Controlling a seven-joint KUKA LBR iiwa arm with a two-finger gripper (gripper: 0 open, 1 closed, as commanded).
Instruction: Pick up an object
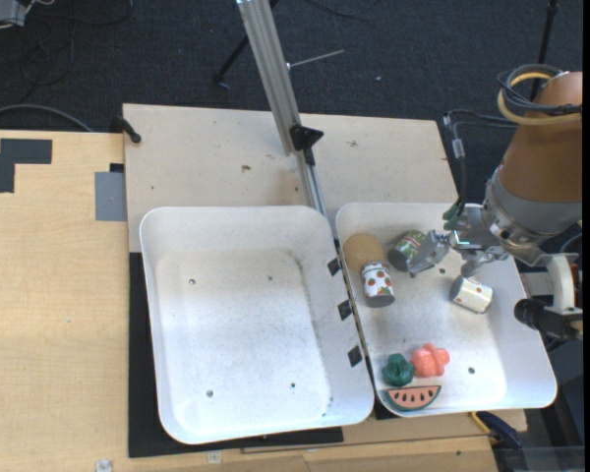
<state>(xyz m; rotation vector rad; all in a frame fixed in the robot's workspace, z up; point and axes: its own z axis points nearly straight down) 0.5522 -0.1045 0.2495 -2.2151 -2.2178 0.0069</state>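
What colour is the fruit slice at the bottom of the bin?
The watermelon slice is red with dark seeds and a green rind, seen in the camera view.

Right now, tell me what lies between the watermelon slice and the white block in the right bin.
In the camera view, bare white bin floor separates the watermelon slice from the white block; the orange toy sits beside that line, above the slice.

robotics lab | arm (536, 165) over white bins (177, 264) | metal camera pole (275, 77)
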